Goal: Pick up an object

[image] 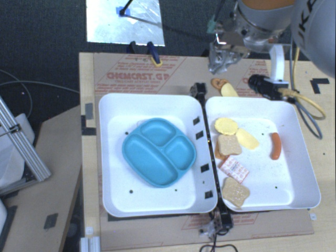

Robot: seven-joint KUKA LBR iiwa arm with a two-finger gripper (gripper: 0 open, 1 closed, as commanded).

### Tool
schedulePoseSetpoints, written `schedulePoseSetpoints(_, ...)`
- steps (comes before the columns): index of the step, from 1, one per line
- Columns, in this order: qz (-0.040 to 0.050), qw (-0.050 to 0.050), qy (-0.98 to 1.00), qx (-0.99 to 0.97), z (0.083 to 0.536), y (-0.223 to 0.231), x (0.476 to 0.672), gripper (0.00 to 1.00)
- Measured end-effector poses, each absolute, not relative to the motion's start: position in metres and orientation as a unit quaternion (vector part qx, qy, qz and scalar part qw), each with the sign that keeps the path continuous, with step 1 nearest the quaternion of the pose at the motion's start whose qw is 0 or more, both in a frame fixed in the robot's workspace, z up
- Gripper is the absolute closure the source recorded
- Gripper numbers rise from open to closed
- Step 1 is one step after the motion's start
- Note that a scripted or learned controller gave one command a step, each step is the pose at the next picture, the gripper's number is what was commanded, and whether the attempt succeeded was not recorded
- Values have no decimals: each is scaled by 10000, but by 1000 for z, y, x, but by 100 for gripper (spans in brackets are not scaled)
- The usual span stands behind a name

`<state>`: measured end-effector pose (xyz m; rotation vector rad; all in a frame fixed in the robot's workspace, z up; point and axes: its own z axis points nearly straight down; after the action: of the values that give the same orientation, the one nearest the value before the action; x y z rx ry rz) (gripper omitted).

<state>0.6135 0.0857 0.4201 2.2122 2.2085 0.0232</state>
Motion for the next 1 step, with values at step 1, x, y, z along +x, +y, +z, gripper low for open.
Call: schedulePoseSetpoints(1, -20, -25, 7100, 7042, 328, 136, 596, 100)
